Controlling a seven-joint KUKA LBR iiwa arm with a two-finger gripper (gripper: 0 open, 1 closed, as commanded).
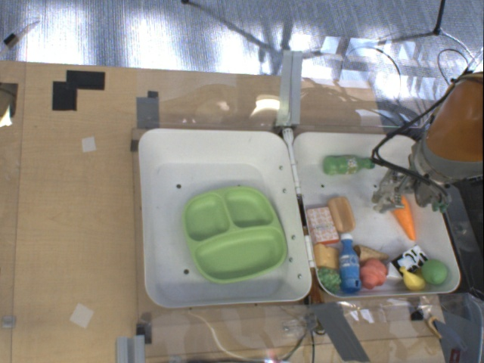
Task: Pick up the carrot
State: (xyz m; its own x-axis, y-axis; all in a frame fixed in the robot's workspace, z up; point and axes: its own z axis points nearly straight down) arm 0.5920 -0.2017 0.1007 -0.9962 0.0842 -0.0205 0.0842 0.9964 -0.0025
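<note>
The end effector [401, 195] sits right over the carrot [406, 219] in the right bin [452, 242]. Its grip cannot be told.

Single fixed camera above bench [68, 225], slanted downward view; both bins framed; far edge at top.

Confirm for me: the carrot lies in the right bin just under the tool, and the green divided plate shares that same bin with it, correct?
Not quite. The camera view shows the green divided plate sitting in the left bin, not with the carrot. The rest holds: the carrot lies in the right bin, just under the tool.
</note>
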